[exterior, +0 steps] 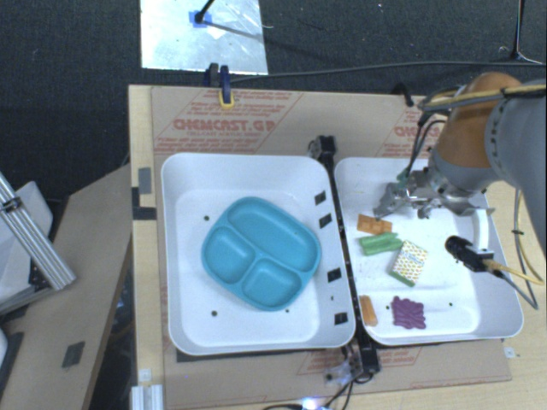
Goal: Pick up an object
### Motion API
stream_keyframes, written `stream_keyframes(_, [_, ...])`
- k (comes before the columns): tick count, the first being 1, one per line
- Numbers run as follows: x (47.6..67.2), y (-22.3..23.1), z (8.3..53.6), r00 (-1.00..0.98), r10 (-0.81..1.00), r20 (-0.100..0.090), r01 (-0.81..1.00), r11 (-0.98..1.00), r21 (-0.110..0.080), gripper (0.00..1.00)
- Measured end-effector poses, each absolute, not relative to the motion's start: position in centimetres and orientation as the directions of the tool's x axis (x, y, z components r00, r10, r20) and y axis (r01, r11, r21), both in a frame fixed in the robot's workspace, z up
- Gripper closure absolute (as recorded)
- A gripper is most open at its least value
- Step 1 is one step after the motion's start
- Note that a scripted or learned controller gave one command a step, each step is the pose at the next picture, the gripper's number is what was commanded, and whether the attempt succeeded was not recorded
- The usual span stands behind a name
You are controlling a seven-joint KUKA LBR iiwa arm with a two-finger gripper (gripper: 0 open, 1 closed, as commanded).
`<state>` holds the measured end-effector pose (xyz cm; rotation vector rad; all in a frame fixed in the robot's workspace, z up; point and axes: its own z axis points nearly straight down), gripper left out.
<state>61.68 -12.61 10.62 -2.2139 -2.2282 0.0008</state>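
Note:
The right bin [498,313] holds several small things. An orange block [373,225] lies near its left wall, with a green piece [379,243] just below it. A patterned cube of yellow and white [410,263] sits to their right. A purple bunch of grapes [408,313] and a small orange stick [367,309] lie near the front edge. My gripper [400,198] hangs over the back left part of this bin, just above and to the right of the orange block. I see nothing held in it.
The left bin [184,182] carries a blue divided plate [259,253] in its middle. A black divider with clips [329,196] runs between the two bins. The grey arm with its orange band [474,135] reaches in from the right.

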Motion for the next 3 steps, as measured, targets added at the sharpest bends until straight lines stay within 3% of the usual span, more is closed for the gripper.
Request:
stream_keyframes(1, [61.8,-12.6,8.5,-0.004,1.000,-0.001,1.000,0.004,0.003,0.00])
stream_keyframes(2, [62.1,-12.5,9.9,-0.005,1.000,0.001,1.000,0.005,0.011,1.00])
stream_keyframes(3, [61.9,-12.5,16.4,-0.005,1.000,-0.001,1.000,0.005,0.007,1.00])
